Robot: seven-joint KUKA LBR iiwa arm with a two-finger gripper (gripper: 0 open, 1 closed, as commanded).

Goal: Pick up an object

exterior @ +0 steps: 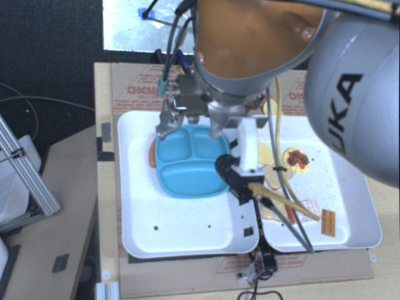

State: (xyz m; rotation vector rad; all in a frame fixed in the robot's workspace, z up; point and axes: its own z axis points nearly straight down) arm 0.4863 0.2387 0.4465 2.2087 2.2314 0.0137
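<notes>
at the far left, beyond the tabletop point(75, 167), a slanted aluminium frame rail point(25, 167) and black cables lie over dark flooring. moving right, the left bin point(187, 230) rests on a cardboard sheet point(134, 83) with red print; its near half is bare white with a few dark specks. a blue divided plate point(190, 164) sits in the far half of this bin, and an orange item point(152, 155) lies against the plate's left edge, mostly hidden by it. the end effector point(190, 125) hangs over the far rim of the blue plate, one metal finger at the plate's far-left corner and the other at its far-right side; the fingers stand spread apart with nothing seen between them. above it, the orange band point(256, 30) of the arm fills the upper centre. a black hose fitting point(228, 170) and a white bracket point(249, 145) sit over the wall between the two bins. further right, the right bin point(356, 211) holds a pale yellow piece with a red and dark patch point(297, 159), a flat whitish item point(309, 206), and a small orange block point(328, 222) near the front corner. thin cables point(290, 208) trail across this bin. at the far right the grey arm casing point(356, 111) covers the bin's far corner.
</notes>
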